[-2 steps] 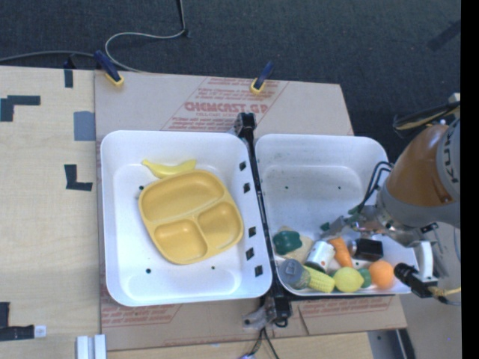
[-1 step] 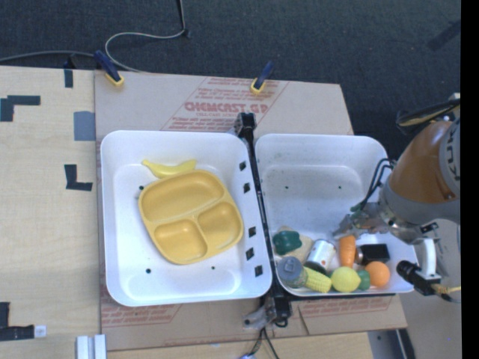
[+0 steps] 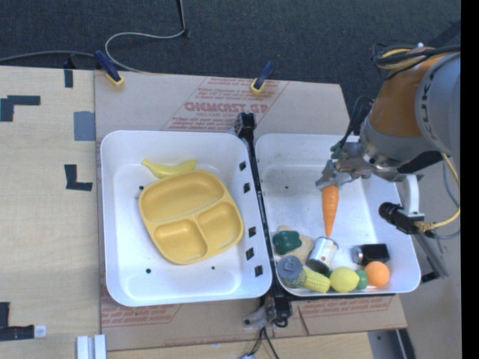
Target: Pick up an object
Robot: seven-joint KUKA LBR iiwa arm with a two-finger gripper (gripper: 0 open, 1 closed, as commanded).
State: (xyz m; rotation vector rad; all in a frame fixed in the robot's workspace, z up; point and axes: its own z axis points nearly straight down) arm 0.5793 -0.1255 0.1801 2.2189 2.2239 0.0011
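Observation:
In the right bin (image 3: 299,163), my gripper (image 3: 337,175) sits near the middle, reaching in from the right. It is shut on the thick top end of an orange carrot (image 3: 329,212). The carrot points straight toward the bin's front, with its tip ending just above a silver can (image 3: 322,252). The grey arm and its orange band (image 3: 400,103) rise to the upper right.
Along the right bin's front lie a green toy (image 3: 286,240), a grey round piece (image 3: 290,265), a corn cob (image 3: 313,279), a lemon (image 3: 343,278), an orange (image 3: 378,274) and a black block (image 3: 372,253). The left bin (image 3: 120,200) holds a yellow divided plate (image 3: 191,219) and a banana (image 3: 166,168).

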